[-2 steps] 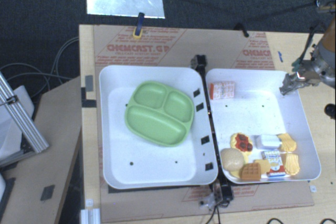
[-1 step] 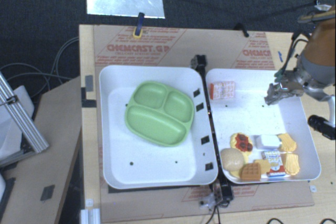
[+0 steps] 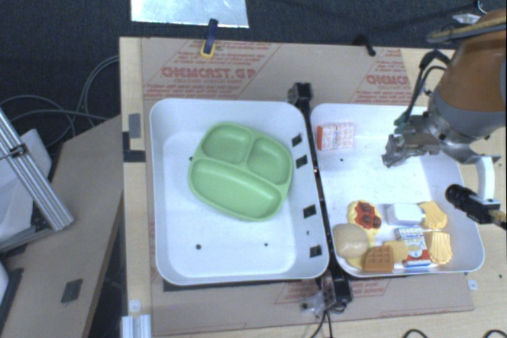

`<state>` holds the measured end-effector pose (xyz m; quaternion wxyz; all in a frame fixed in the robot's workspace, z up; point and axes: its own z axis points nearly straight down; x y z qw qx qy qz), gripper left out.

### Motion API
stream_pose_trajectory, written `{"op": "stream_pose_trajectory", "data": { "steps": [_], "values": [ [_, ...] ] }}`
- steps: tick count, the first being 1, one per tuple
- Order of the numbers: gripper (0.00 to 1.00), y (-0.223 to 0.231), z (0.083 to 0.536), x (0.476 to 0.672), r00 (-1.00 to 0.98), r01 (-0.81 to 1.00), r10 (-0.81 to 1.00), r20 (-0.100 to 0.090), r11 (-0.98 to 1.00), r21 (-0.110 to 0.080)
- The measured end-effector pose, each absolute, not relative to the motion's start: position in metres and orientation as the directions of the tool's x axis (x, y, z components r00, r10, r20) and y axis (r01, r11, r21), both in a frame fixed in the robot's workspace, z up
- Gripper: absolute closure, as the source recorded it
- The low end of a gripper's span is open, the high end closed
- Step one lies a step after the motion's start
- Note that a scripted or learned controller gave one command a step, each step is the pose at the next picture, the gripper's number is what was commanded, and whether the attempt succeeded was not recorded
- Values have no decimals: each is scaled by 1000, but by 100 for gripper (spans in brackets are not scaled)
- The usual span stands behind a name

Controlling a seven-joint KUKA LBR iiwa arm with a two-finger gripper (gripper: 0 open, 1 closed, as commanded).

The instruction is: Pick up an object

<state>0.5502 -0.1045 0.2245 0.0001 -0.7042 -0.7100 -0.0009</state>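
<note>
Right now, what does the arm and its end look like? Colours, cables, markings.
The arm comes in from the right: a rounded orange band above a grey wrist section. Thin dark cables loop down its left side to the gripper, a small, dark grey metal assembly. I can make out no markings.

A green divided plate (image 3: 240,171) lay in the left bin (image 3: 170,194). In the right bin (image 3: 372,178), the end effector (image 3: 394,155) hung above bare floor, a small red-and-white packet (image 3: 336,136) beside it, toy foods (image 3: 394,237) clustered along the near edge.
</note>
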Motion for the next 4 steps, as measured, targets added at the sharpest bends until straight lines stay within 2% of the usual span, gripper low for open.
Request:
{"op": "stream_pose_trajectory", "data": {
  "steps": [1, 2, 3, 4],
  "values": [
    [100, -47, 231, 531, -10, 1000, 1000, 2, 10, 0],
    [100, 11, 218, 519, -10, 1000, 1000, 3, 10, 0],
    [100, 30, 219, 506, -7, 1000, 1000, 1, 7, -1],
    [100, 30, 217, 510, -5, 1000, 1000, 1, 5, 1]
  ]
}}
